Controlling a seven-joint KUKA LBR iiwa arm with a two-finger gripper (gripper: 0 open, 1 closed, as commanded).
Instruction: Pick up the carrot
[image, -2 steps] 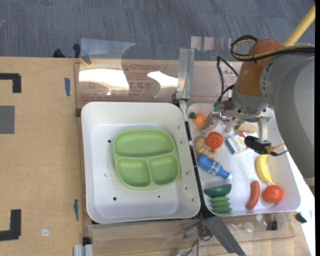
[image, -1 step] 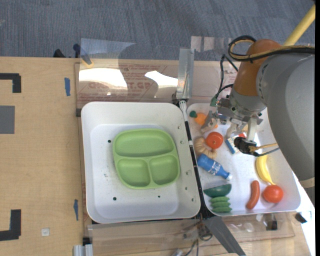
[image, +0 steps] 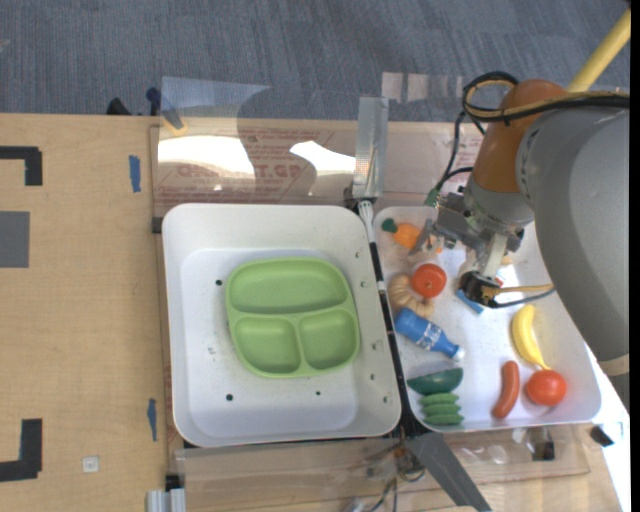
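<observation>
The carrot (image: 405, 235), small and orange with a green top, lies in the far left corner of the right bin (image: 580, 400). My gripper (image: 446, 236) hangs low over the bin just right of the carrot, under the grey wrist and its orange band. The wrist hides most of the gripper, and I cannot see whether it touches the carrot.
Close to the carrot lie a red tomato (image: 429, 280), a beige piece (image: 403, 290) and a blue bottle (image: 427, 333). A banana (image: 527, 336), sausage (image: 507, 389), second tomato (image: 546, 387) and green vegetables (image: 438, 392) lie nearer the front. The left bin (image: 190, 300) holds a green divided plate (image: 292, 316).
</observation>
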